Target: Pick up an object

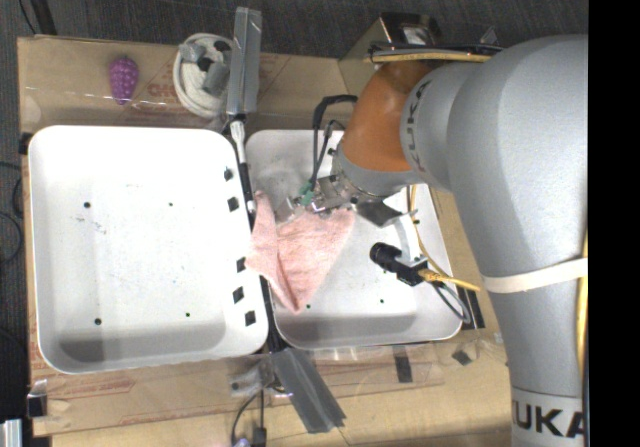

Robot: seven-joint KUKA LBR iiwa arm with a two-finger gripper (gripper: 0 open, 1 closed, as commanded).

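A pink cloth (295,250) lies crumpled along the left side of the right bin (370,320), its edge riding up the bin's left wall. My gripper (308,201) is down at the cloth's upper end, right against the fabric. The grey arm with its orange band reaches in from the right and covers the bin's right part.
The left bin (130,235) sits beside the right one. On the bench behind the bins rest a purple grape-like object (123,78) and a coil of white rope (203,70). A grey bar (243,55) stands between the bins at the back.
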